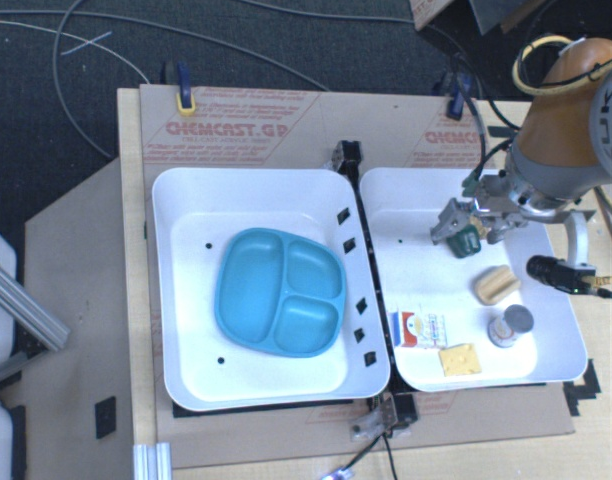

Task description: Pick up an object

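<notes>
Nearest the camera, the right bin [556, 363] holds one yellow cracker-like square [460, 359] and one small red, white and blue packet [418, 329] side by side. Just beyond them sit one small grey can [510, 325] and one tan bread-like block [496, 285]. The left bin [171, 268] holds one blue divided plate [281, 292]. Farther back in the right bin, the gripper [468, 230] hangs low with a dark green object [466, 242] at its fingertips; whether the fingers are apart or clamped on it, I cannot tell.
</notes>
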`<state>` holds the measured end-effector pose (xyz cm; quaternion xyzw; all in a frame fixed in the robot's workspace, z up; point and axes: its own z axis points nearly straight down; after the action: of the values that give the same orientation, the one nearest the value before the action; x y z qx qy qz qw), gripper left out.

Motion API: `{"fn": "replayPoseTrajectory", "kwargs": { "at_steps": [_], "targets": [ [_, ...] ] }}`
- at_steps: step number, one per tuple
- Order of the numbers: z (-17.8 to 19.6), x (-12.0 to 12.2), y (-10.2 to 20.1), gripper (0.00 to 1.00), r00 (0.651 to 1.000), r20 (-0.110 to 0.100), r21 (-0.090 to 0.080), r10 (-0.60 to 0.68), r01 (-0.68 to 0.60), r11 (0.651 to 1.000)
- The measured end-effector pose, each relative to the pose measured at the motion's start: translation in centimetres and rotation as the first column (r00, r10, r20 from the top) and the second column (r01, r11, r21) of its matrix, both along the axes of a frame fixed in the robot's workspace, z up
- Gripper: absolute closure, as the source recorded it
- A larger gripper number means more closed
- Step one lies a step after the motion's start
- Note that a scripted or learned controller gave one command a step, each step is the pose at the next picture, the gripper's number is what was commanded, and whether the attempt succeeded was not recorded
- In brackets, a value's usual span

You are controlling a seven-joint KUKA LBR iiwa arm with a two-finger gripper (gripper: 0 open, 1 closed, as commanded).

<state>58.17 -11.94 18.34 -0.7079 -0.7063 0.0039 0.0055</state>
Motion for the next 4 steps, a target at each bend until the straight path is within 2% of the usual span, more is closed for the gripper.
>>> {"fn": "replayPoseTrajectory", "kwargs": {
  "at_steps": [1,3,4],
  "targets": [
    [0.6,0.3,0.0,0.0,1.0,0.012,-0.002,0.002,-0.002,1.0],
    [-9.3,0.5,1.3,0.0,1.0,0.005,0.001,0.003,-0.003,1.0],
    [-9.9,0.5,1.3,0.0,1.0,0.01,0.0,0.002,-0.002,1.0]
  ]
}}
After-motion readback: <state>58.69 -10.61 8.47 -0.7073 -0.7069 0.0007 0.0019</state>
